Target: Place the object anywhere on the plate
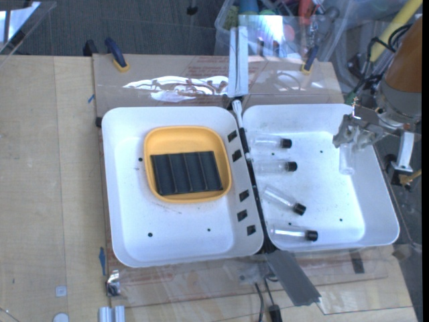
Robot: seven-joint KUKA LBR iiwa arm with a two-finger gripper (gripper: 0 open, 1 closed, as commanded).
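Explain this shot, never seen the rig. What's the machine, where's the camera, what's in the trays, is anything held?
One fixed camera looks down at a slant on a bench with two shallow white bins. The grey arm with the orange band reaches in from the right; its claw hangs over the right bin. I see nothing in it. That bin holds four clear tubes with black caps, for example one near the top and one near the bottom. The left bin holds a yellow plate with a dark ribbed insert, where an object should go.
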